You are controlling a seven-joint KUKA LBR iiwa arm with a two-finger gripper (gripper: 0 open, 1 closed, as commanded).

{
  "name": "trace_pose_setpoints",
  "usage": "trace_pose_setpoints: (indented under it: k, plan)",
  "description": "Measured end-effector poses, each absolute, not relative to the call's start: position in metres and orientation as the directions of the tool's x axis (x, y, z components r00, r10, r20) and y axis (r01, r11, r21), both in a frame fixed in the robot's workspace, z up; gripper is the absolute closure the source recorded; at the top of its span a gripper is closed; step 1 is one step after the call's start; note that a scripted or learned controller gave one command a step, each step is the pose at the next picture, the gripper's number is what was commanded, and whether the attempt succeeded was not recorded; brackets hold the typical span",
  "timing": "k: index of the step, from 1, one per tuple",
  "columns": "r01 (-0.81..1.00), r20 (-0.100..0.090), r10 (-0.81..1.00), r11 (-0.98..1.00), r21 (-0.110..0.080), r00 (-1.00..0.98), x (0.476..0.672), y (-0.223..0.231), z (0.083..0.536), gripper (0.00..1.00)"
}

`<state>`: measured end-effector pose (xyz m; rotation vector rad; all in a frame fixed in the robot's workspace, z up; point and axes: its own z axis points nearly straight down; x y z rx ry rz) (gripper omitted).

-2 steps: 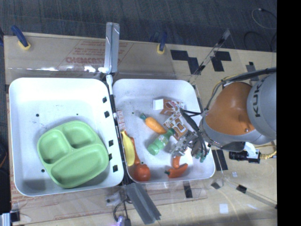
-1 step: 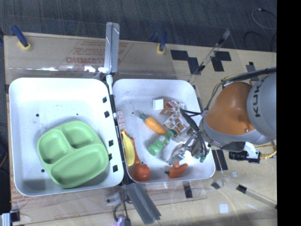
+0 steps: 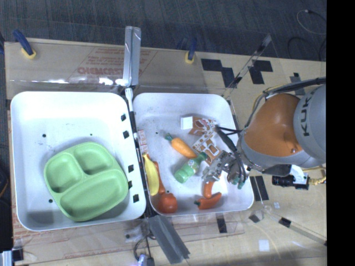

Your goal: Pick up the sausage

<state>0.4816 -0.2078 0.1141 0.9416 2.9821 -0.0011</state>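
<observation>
White right bin holds one sausage, one carrot; tool grip state unclear.

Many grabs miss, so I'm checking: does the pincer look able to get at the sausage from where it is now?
Probably yes: the pincer hangs just above the sausage near the right bin's front wall, with nothing lying over it.

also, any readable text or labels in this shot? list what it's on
"KU": start of a dark logo on the grey arm, cut off at the picture's edge.
Red print on the cardboard behind the bins: mirrored and blurred, not readable.
Brown and white patterned box in the right bin: markings too small to read.
</observation>
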Motion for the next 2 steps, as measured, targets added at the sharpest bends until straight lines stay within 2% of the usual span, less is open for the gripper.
trace_pose_setpoints:
  k: [1,2]
  plan:
    - [0.574,-0.014,0.574,0.819,0.004,-0.819,0.482,-0.208,0.114,0.00]
    - [0.564,-0.001,0.564,0.826,0.000,-0.826,0.478,-0.182,0.093,0.00]
